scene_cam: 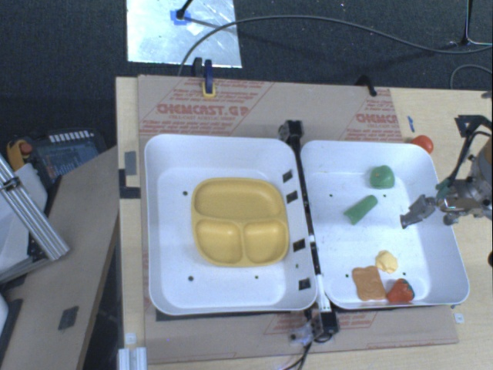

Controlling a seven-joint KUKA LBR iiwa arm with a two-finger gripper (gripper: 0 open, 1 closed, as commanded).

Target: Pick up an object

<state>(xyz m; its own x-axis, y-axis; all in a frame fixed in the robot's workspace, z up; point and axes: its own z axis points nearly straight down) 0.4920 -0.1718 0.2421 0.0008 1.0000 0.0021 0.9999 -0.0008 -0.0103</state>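
Green cylinder (360,209) lies clear — gripper (420,210) nearby, fingers indistinct.

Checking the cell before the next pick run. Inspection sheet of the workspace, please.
Surface: bench bears the left bin and the right bin, side by side.
Job's things: right bin holds a green block, green cylinder, yellow piece, orange slab, red piece.
Clutter: yellow divided tray in the left bin; red ball outside the right bin.
Gripper: gripper over the right bin's right side, holding nothing visible.
Cables: black cable across the floor.
Surroundings: metal plate on dark floor.
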